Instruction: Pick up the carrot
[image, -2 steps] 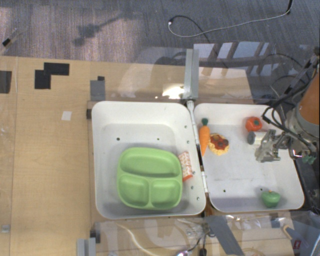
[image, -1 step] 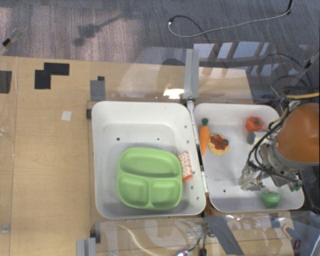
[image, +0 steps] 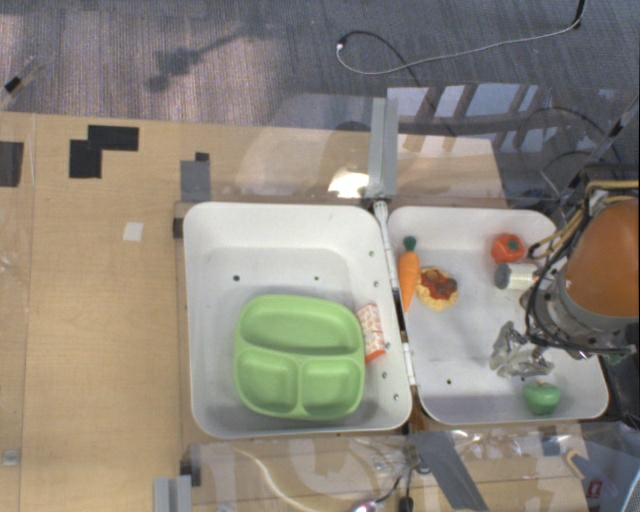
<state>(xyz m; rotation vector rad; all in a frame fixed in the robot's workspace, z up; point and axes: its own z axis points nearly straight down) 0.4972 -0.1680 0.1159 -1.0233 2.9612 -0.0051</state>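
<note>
Carrot (image: 408, 277) is lying by the left wall of the right bin (image: 470, 395), well apart from my gripper (image: 515, 352), which I am holding low near the green apple (image: 542, 397), so I am needing to slide left, line up along it, then pinch; I cannot tell its state.

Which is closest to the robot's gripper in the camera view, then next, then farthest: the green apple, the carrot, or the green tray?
From the gripper:
1. Green apple, just below it in the right bin.
2. Carrot, at the right bin's left edge.
3. Green tray, in the left bin.
</note>
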